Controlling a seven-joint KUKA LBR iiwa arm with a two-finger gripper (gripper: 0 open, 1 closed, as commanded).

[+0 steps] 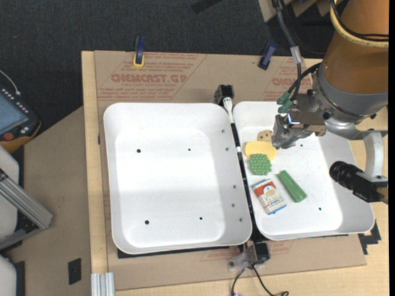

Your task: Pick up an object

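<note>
The right bin (321,224) holds a yellow wedge-shaped piece (257,149), a green bumpy ball (259,163), a green stick-shaped block (291,185), a red, white and blue small box (270,197) and a small tan round piece (265,135). My gripper (282,139) hangs low over the back of this bin, just right of the yellow wedge and the tan piece. Its dark fingers point down, and nothing shows between them.
The left bin (123,184) lies beside the right one, with a black clip (223,95) at the back of their shared edge. A black cylinder (353,179) juts in over the right bin's right rim. Cardboard lies under both bins.
</note>
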